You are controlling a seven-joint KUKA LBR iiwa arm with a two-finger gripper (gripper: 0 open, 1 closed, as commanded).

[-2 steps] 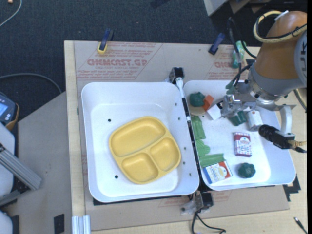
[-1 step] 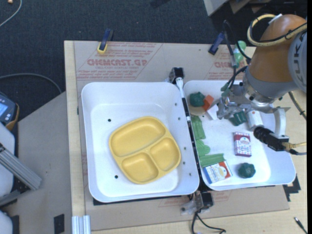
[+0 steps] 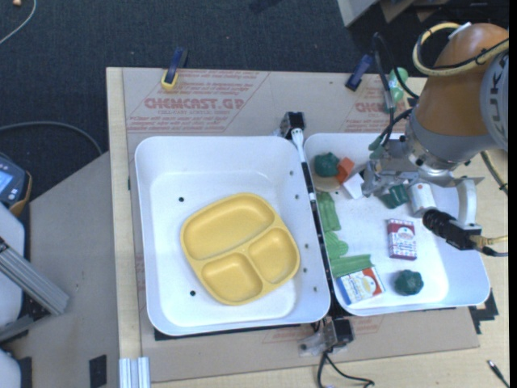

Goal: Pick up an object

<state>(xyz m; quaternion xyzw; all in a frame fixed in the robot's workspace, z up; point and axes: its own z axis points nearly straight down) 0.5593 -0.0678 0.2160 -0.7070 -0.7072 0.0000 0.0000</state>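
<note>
My gripper (image 3: pixel 389 186) hangs low over the upper middle of the right bin (image 3: pixel 460 285), under the grey wrist and its orange band. A green item (image 3: pixel 397 196) shows right beneath the gripper, partly hidden by it. To its left lie a dark green lump (image 3: pixel 326 164), a small orange piece (image 3: pixel 346 169) and a white piece (image 3: pixel 352 188). A red packet (image 3: pixel 401 239) and a dark green ball (image 3: pixel 409 282) lie nearer the front.
The left bin (image 3: pixel 161 164) holds a yellow three-part tray (image 3: pixel 239 247). Along the right bin's left wall lie green strips (image 3: pixel 329 217), a green flat piece (image 3: pixel 352 263) and a small printed box (image 3: pixel 359 284). A black cable connector (image 3: pixel 444 223) hangs beside the wrist.
</note>
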